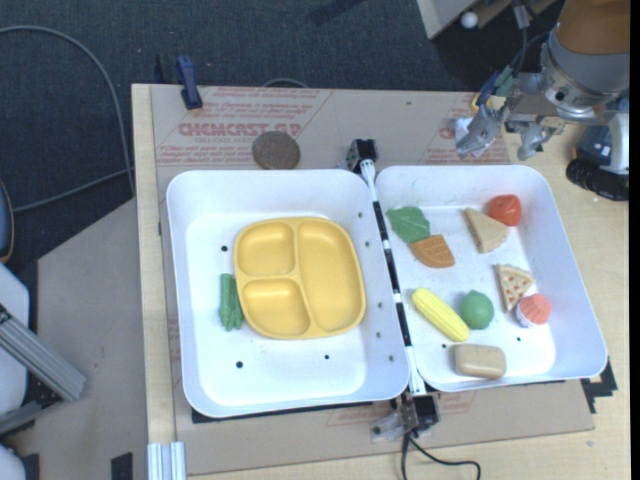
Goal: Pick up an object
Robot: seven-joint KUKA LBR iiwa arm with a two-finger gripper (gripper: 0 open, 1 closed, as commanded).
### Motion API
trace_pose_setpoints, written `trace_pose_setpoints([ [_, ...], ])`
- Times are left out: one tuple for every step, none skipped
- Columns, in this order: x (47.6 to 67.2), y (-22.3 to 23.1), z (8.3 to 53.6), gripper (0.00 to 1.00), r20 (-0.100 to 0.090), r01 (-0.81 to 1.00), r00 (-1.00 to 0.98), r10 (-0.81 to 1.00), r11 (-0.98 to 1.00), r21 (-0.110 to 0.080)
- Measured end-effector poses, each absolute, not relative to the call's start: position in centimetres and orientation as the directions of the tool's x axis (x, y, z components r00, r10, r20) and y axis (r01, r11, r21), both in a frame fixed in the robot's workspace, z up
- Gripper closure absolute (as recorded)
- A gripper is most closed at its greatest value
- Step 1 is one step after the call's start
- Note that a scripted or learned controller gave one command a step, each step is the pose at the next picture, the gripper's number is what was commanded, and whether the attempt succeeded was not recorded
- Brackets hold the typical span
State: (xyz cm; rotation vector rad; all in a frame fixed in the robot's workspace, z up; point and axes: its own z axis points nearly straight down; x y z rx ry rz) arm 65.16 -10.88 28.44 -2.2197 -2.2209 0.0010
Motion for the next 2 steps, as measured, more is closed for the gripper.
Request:
trace_pose_setpoints([
  [66.6,-18.7,18.2,0.00,0.000,1.000,0.001,1.000,-0.001,-0.004],
  [66.4,-21.2,8.5,0.00,0.007,1.000,-0.003,1.000,0.003,-0.001],
])
